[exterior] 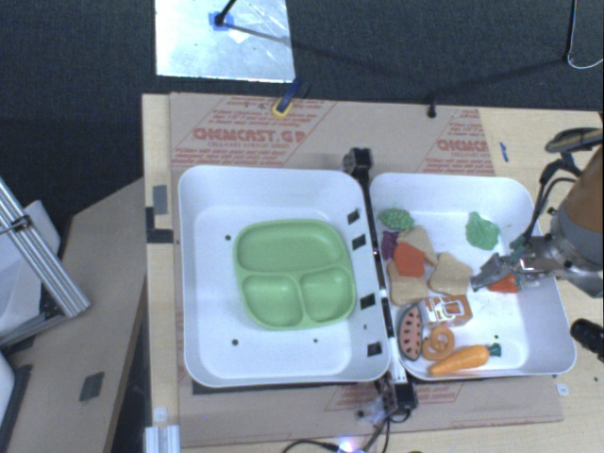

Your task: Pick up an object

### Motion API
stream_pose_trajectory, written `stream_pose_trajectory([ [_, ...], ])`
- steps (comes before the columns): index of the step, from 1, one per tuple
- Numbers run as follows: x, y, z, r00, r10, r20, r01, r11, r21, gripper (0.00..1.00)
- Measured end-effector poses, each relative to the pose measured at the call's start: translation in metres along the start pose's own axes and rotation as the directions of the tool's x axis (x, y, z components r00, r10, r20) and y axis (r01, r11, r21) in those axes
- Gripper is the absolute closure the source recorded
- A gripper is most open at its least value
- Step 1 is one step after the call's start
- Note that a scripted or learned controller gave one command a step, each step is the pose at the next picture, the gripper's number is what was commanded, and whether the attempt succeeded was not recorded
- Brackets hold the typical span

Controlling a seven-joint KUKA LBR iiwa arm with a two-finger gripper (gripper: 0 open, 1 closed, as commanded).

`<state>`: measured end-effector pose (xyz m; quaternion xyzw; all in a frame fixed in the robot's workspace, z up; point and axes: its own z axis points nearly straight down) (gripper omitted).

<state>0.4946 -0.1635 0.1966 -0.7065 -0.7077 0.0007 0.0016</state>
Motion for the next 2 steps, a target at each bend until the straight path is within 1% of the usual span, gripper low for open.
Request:
stream_pose_trajectory([
  [1,-0.008,0.000,0.060,1.000,0.001,0.000,-0.001,1.000,0.000,0.00],
  [2,-0.007,0.005,0.089,1.000,-0.004,0.000,0.004,1.000,-0.014,0.00],
])
